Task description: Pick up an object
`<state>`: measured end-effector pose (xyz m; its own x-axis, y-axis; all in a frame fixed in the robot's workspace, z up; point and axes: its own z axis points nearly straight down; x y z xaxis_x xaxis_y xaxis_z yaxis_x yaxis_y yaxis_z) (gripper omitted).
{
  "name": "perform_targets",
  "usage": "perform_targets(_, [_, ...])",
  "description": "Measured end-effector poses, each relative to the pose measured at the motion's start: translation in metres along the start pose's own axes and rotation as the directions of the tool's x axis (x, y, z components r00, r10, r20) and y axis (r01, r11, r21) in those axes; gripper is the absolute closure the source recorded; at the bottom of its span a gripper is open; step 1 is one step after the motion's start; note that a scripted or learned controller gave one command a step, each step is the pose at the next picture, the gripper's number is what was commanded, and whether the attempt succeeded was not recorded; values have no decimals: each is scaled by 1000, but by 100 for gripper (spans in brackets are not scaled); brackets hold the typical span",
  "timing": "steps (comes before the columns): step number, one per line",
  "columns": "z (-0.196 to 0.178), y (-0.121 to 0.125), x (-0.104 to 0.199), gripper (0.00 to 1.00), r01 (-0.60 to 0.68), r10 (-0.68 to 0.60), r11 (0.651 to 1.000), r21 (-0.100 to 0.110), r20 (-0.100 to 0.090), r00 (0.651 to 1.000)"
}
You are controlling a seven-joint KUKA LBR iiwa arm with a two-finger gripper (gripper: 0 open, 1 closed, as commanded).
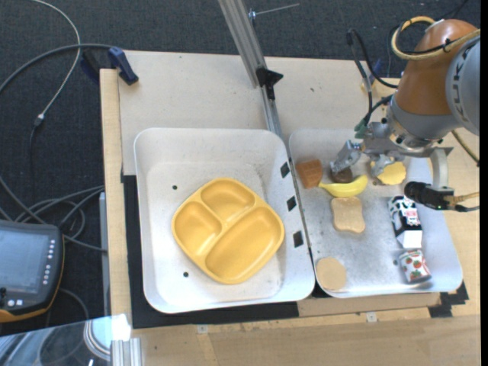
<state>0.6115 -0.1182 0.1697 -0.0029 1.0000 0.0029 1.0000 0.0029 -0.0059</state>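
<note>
Your pincer [345, 163] sits low in the right bin [450, 261], right over the banana [345, 187] with a dark brown piece [342, 175] under it. Can't tell whether it's open or gripping anything. My worry: the brown block [309, 173] and yellow round [393, 174] crowd in close, so you might nudge them or slip off. The carton [406, 221] has a cow-style print, nothing readable.

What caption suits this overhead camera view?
Gripper low over a banana among toy foods; yellow divided plate in the neighbouring bin.
</note>
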Motion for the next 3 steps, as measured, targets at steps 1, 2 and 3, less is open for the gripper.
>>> perform_targets(1, [7,-28,34,0,1,-1,1000,0,0,1000])
perform_targets(2, [-75,-33,38,0,-1,1,1000,-16,4,1000])
perform_targets(3, [-19,-35,63,0,0,0,1000,2,0,1000])
